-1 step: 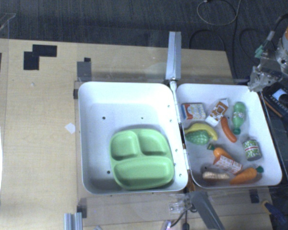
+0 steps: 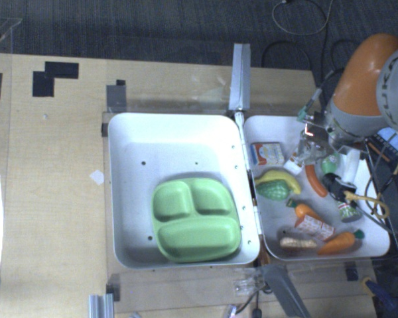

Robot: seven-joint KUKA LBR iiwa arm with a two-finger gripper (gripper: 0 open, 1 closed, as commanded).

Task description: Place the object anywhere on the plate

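Note:
The green divided plate lies in the left white bin, toward its front. My gripper hangs over the back of the right bin, just above a red-orange sausage-shaped toy and right of a small red and white box. A yellow banana and a green knobbly toy lie beside the divider between the bins. I see nothing clearly held at the gripper.
The right bin also holds two carrots, a printed packet, a beige piece and a small dark bottle. A metal post stands behind the bins. Cables trail at the far right.

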